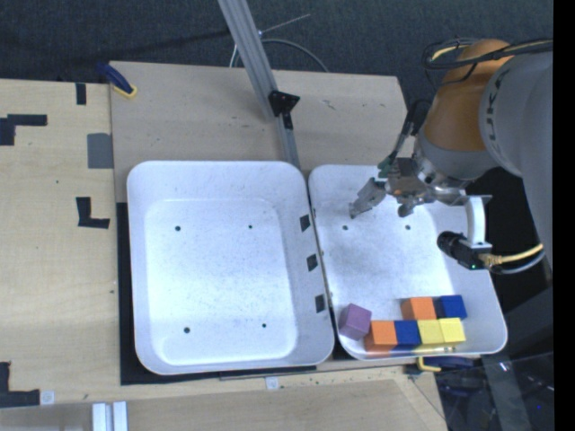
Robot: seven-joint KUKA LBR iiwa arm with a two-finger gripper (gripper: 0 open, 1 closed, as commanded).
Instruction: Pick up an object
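My gripper [386, 203] hangs over the far part of the right bin [377, 250], its two fingers [363, 199] spread apart with nothing between them. Along the right bin's near edge lie several small blocks: a purple one [356, 320], two orange ones [384, 333], two blue ones [407, 332] and two yellow ones [431, 331]. The gripper is well above and behind this cluster, not touching any block.
The left bin [220, 263] stands beside the right one, their rims meeting at the middle. A grey metal pole [256, 57] slants down to the bins' far junction. A black cable fitting [458, 248] hangs off the wrist over the right bin's right side.
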